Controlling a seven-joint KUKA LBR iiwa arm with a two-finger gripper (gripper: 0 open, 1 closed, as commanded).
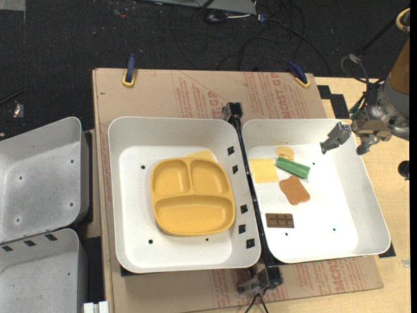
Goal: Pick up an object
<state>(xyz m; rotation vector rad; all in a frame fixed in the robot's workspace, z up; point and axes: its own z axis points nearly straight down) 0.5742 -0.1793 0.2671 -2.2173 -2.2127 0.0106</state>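
Observation:
The right bin (pixel 339 240) holds several small items: a yellow square (pixel 263 171), a small yellow piece (pixel 285 152), a green stick (pixel 292 167), a brown cookie-like piece (pixel 294 190) and a dark chocolate bar (pixel 280 221). My gripper (pixel 349 141) hangs over the bin's upper right part, to the right of the green stick and apart from every item. Its two fingers stand open with nothing between them.
The left bin (pixel 130 240) holds a yellow compartment tray (pixel 193 197). A black divider (pixel 247 188) runs between the bins. Spare white bins (pixel 39 175) lie at far left. Clamps (pixel 129 77) pin the cardboard at the back.

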